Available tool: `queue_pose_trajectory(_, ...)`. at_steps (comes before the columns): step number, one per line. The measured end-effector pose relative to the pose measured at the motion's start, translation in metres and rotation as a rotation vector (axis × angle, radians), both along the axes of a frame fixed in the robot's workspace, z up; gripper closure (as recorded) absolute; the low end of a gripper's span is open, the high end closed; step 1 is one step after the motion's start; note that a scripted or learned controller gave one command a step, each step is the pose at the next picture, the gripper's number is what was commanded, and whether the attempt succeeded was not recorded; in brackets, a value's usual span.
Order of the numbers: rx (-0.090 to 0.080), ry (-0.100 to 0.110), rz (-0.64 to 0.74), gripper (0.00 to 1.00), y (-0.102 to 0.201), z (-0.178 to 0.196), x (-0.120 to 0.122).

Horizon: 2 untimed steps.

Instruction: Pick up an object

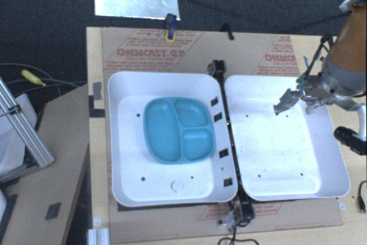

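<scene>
Cardboard covers your bench (149, 49); the blue tray (178, 129) lies in the left bin (123, 89), well left of the hand (284, 103), whose state I cannot tell. Descending here likely grasps nothing.

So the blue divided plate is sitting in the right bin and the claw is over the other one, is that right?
Not quite. The camera view shows the blue divided plate in the left bin, and the claw over the right bin.
</scene>
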State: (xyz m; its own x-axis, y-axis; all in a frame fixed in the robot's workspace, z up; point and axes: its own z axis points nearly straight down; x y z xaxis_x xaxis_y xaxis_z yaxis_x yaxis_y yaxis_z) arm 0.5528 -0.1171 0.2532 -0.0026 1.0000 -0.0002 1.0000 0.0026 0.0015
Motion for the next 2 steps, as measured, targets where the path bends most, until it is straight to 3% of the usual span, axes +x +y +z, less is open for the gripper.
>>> queue_pose_trajectory(1, 0.003, 0.013, -0.003, 0.0, 0.001, -0.163, -0.031)
queue_pose_trajectory(2, -0.001, -0.002, -0.002, 1.0, 0.001, -0.144, -0.027)
